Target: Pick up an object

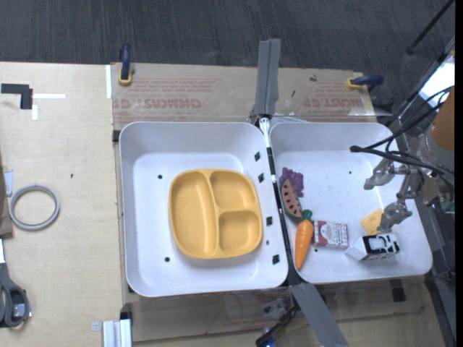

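Just below gripper (391,194), cheese wedge (372,220)

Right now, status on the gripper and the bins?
Gripper open over right bin, holding nothing. Yellow piece just beneath. Carrot and carton alongside, untouched.

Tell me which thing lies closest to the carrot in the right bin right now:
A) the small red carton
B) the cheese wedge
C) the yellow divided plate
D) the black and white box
A: the small red carton lies just right of the carrot, nearly touching it, in the right bin.
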`<state>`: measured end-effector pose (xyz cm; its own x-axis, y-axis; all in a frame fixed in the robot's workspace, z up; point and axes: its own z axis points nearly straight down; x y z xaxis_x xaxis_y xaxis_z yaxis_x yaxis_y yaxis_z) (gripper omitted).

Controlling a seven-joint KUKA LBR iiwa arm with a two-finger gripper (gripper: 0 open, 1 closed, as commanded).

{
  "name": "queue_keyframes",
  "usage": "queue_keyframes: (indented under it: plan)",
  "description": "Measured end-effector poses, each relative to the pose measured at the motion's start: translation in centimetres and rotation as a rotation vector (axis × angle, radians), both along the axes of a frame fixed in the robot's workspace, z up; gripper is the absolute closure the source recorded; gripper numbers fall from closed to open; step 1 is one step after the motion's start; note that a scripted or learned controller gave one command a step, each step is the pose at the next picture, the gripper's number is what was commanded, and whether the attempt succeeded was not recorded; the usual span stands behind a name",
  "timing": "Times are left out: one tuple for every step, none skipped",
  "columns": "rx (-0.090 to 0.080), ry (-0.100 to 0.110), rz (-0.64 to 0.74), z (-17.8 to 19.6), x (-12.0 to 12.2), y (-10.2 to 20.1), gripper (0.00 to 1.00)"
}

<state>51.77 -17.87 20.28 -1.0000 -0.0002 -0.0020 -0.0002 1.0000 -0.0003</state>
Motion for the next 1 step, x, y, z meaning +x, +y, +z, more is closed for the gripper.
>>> queue_keyframes:
  plan:
    - [0.001, 0.002, -0.242, -10.17, 0.68, 3.82, 0.0]
